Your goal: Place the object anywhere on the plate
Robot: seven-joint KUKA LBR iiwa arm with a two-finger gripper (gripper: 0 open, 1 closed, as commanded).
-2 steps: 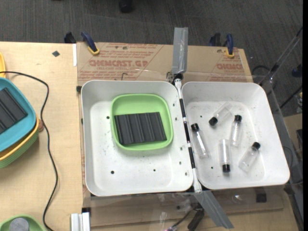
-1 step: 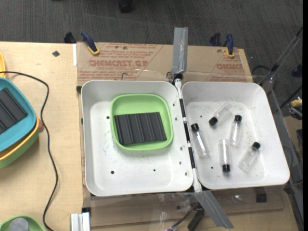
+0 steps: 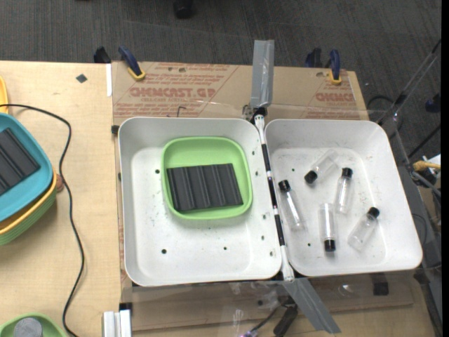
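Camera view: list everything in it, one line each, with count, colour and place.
bins: 2, white, side by side on the bench.
plate: 1, green, in the left bin.
ridged mat: 1, dark grey, on the plate.
vials: 5, clear with black caps, scattered in the right bin.
clamps: 2, blue and yellow, on the cardboard behind the bins.
stacked trays: teal on top, left edge.
cable: 1, black, on the wood at left.

You see a lime-green plate [image 3: 205,178] bearing a dark grey ribbed insert [image 3: 205,187]; at three o'clock, clear vials [image 3: 327,225] have black caps.
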